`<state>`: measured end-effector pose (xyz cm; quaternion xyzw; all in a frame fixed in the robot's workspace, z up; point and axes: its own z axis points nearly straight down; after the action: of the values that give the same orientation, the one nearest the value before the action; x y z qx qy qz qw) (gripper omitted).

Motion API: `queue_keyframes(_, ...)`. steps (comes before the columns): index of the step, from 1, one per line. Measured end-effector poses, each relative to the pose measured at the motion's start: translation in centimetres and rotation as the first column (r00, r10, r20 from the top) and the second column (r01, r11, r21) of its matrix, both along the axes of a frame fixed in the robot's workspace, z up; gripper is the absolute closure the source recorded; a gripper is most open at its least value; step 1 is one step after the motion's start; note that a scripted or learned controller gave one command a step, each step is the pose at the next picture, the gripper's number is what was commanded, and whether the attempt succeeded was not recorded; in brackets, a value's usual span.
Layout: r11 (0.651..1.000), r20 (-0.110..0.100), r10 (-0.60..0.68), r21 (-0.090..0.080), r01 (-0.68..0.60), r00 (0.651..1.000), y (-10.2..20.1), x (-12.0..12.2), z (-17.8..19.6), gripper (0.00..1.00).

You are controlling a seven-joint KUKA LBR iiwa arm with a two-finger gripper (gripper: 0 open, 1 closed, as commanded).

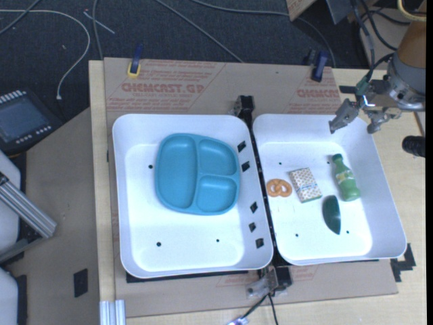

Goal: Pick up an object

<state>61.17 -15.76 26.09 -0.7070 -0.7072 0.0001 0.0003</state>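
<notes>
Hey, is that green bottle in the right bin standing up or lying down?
Lying down. The green bottle rests on its side on the right bin floor, cap pointing toward the far rim.

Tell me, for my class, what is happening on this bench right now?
A robot arm reaches in from the right, its tool open and holding nothing, over the top edge of the right bin. That bin holds a green bottle, a dark green piece, a patterned packet and a pretzel. The left bin holds a blue divided plate. Nothing has been picked up yet.
</notes>
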Motion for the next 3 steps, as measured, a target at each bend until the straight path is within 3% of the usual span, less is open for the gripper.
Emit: queue_keyframes(3,1.000,-0.006,0.001,0.002,-0.001,1.000,2.0,0.6,-15.9,0.00)
